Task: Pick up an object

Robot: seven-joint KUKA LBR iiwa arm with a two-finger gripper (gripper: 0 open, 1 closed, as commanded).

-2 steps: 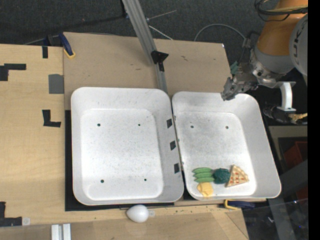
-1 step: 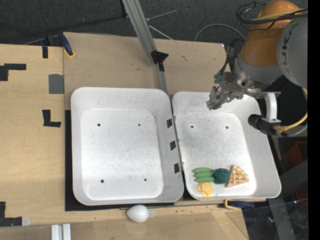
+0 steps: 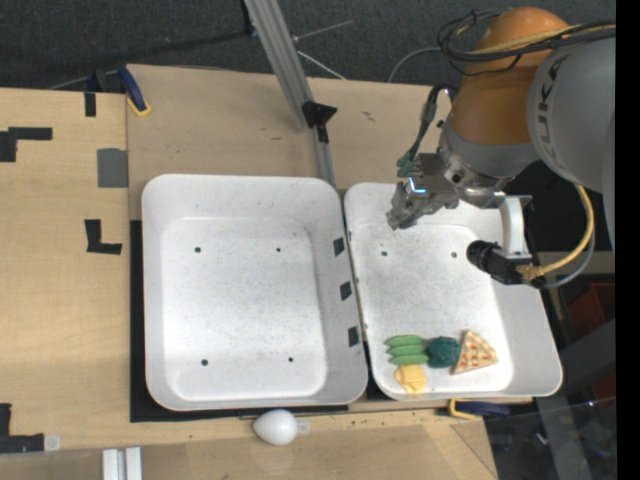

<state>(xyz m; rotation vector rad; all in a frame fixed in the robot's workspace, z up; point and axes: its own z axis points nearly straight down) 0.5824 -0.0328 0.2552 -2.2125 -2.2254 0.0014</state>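
Observation:
At the near edge of the right bin [image 3: 430,268] lies a cluster of small toys: a green ridged piece [image 3: 405,346], a dark teal lump [image 3: 441,349], a yellow piece [image 3: 410,376] and a pizza-slice toy [image 3: 474,352]. My gripper [image 3: 403,210] hangs over the far left part of that bin, well away from the toys, pointing down. Nothing shows between its fingers.
The left bin [image 3: 240,288] sits beside the right one. A white egg-shaped object [image 3: 276,427] lies on the bench in front of the left bin. A grey metal pole [image 3: 285,68] slants in from the top toward the gap between the bins.

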